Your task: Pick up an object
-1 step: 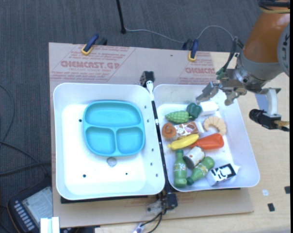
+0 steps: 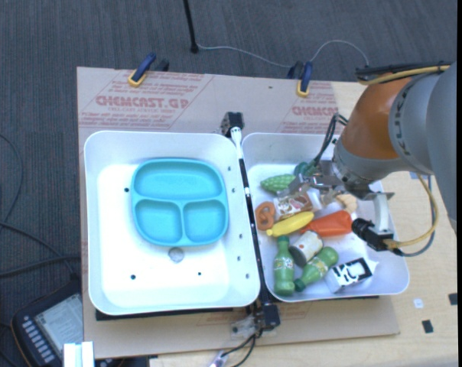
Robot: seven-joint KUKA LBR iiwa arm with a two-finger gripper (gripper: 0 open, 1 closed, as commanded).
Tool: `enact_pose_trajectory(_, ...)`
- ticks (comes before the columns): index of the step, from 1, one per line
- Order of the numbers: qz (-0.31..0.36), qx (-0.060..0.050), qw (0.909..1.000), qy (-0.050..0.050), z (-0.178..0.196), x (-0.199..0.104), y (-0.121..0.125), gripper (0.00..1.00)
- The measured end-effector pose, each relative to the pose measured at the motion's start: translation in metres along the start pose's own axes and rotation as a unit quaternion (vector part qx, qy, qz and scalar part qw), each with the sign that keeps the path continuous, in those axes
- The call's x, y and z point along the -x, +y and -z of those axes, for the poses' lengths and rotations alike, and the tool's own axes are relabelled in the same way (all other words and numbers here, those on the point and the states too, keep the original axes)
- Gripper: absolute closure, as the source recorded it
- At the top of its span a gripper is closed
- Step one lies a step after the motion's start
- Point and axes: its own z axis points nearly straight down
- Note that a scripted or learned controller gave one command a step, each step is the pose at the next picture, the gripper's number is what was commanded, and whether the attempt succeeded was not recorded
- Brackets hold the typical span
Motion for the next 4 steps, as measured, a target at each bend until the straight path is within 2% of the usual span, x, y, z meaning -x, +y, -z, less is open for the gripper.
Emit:
enact_pose_trajectory(1, 0.000, 0.008, 0.9999, -0.007, 0.015, 0.005, 0.003, 1.00)
enact_pose_trajectory(2, 0.000, 0.007, 1.0000, -0.007, 0.014, 0.005, 0.003, 0.00)
enact_pose_trajectory(3, -0.001, 0.009, 0.9999, -0.005, 0.001, -0.004, -0.018, 0.00)
enact_pose_trajectory(4, -0.001, 0.013, 0.9999, -0.009, 0.015, 0.000, -0.016, 1.00)
